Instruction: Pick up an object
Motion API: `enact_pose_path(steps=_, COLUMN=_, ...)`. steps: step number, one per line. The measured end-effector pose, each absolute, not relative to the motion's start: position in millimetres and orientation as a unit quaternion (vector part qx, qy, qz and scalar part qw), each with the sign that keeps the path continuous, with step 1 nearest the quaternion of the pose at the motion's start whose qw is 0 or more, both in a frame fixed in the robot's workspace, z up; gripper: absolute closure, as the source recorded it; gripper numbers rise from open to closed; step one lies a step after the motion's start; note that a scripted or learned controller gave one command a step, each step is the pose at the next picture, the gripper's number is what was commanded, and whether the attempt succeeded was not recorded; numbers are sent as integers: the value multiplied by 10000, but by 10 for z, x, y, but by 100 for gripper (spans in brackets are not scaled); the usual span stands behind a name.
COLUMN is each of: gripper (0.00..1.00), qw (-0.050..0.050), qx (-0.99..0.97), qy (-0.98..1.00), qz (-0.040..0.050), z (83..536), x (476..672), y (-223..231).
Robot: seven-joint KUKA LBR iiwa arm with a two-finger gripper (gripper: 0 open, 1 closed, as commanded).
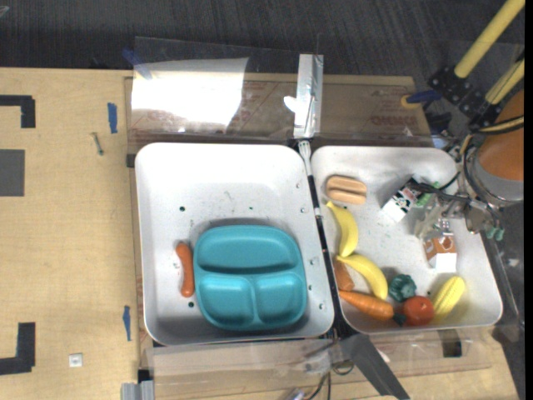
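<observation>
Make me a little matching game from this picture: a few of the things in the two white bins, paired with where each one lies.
Things:
1. teal tray
2. hot dog
3. tomato
4. sausage

Places:
A. right bin, near corner
B. left bin, middle
C. left bin, left of the tray
D. right bin, far left corner

Pairs: 1-B, 2-D, 3-A, 4-C

Even overhead light, with one hard patch of glare

A clear sheet (191, 98) at upper centre of the frame blows out to white. The left bin (158, 182) shades darker along its lower left wall; shadows under objects are soft and short. The frame is slightly soft and grainy, and the dark floor (250, 7) along the top shows little detail.
</observation>
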State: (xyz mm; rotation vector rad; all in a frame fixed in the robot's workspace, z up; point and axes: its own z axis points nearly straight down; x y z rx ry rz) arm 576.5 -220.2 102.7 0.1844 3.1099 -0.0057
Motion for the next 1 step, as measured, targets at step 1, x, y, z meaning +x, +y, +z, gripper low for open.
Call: enact_pose_path(steps=1, gripper=100, qw=115, qx=854, qy=9963, qz=-4, z=2539, x=6061, y=-1558)
